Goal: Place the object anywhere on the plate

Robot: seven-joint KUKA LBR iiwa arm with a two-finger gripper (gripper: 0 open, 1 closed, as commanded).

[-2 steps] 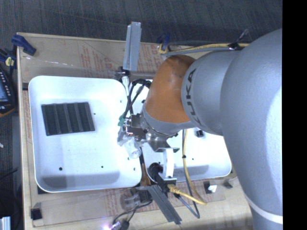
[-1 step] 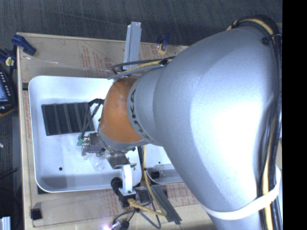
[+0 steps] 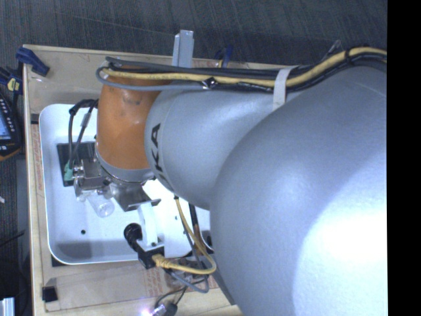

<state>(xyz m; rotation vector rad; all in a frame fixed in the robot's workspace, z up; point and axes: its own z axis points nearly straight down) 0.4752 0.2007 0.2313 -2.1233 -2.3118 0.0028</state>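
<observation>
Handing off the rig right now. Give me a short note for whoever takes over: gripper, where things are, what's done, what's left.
Gripper: low over the left bin, hanging from the orange band; finger state can't be read from this view.
Things: the grey arm hides most of both bins. A small clear roundish item sits at the gripper's tip; whether it's the object or gripper hardware is unclear. Plate's position unknown.
Done: no placement can be confirmed.
Left: confirm a grasp, locate the plate, place the object.

The big grey arm point(image 3: 283, 176) comes in from 3 o'clock, over a white bin point(image 3: 56, 176) at 9 o'clock. Its orange band point(image 3: 125, 127) sits above the hand point(image 3: 99, 189).
</observation>
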